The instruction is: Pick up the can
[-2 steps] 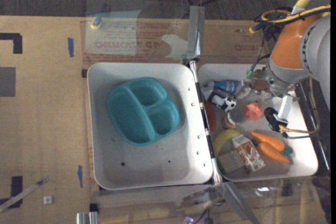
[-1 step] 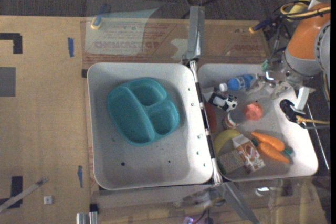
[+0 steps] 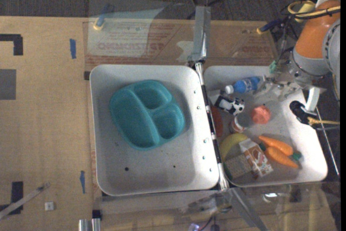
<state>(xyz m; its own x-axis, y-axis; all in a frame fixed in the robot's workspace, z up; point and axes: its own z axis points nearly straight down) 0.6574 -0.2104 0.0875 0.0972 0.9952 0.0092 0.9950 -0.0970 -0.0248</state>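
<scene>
The can (image 3: 236, 125), small with a pale top and a reddish side, stands in the right bin (image 3: 316, 167) near its left wall, between a black-and-white toy (image 3: 230, 104) and a yellow-green round thing (image 3: 234, 143). My gripper (image 3: 274, 83) hangs over the far part of the right bin, just right of a blue bottle (image 3: 244, 85). It is well apart from the can, up and to the can's right. The arm with its orange band (image 3: 313, 38) comes in from the upper right.
A pink lump (image 3: 261, 114), two carrots (image 3: 279, 151), a small carton (image 3: 254, 160) and a red thing (image 3: 216, 119) by the dividing wall share the right bin. The left bin (image 3: 108, 170) holds a teal divided plate (image 3: 147, 113).
</scene>
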